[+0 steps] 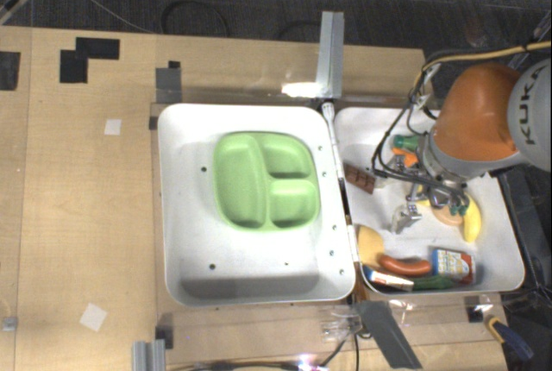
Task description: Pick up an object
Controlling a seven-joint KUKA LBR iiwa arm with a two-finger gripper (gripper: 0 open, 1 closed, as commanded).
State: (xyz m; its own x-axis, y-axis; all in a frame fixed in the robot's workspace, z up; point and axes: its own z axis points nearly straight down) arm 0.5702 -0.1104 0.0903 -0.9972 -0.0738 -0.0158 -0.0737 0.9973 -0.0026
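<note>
Your left white plastic bin [185,188] holds a pale green three-compartment tray [263,179], sitting flat mid-bin. In the right white bin [511,261], a small brown block [360,180] lies near the left wall. Along the front edge: a yellowish wedge [369,242], a red sausage-shaped toy [405,265], a small printed carton [452,264]. The metal two-finger gripper [410,214] hangs mid-bin; can't tell its opening from this angle. A yellow banana [472,221] lies just right of it, by the grey arm [483,115].
</note>
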